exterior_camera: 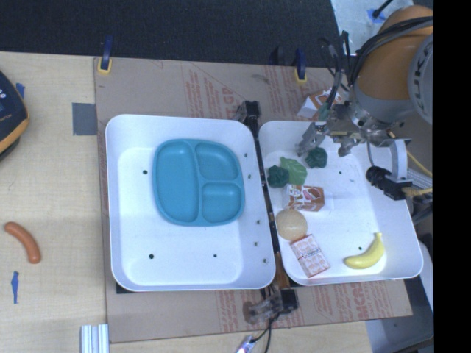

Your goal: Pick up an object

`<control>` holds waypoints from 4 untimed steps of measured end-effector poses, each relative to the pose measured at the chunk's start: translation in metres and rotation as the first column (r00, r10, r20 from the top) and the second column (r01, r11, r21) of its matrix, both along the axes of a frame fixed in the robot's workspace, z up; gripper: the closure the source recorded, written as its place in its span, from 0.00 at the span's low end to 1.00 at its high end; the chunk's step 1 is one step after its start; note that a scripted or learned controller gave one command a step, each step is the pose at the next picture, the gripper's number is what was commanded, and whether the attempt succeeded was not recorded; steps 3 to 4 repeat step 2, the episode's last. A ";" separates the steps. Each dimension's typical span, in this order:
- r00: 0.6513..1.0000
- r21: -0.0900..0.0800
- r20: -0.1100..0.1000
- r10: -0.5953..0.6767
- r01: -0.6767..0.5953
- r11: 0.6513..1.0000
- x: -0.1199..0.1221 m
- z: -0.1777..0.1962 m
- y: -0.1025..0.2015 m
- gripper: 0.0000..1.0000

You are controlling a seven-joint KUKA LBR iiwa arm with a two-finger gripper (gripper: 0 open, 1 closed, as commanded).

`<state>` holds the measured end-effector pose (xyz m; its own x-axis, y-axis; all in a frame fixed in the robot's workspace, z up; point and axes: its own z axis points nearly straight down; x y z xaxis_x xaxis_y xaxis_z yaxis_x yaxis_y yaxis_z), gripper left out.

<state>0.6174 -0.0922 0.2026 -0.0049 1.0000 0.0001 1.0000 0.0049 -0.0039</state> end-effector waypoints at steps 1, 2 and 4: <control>1.000 -0.002 0.001 -0.002 0.002 1.000 0.034 -0.111 -0.032 0.00; 1.000 -0.003 -0.001 0.000 0.000 1.000 0.034 -0.100 -0.032 1.00; 1.000 -0.003 -0.001 0.000 0.000 1.000 0.034 -0.100 -0.032 1.00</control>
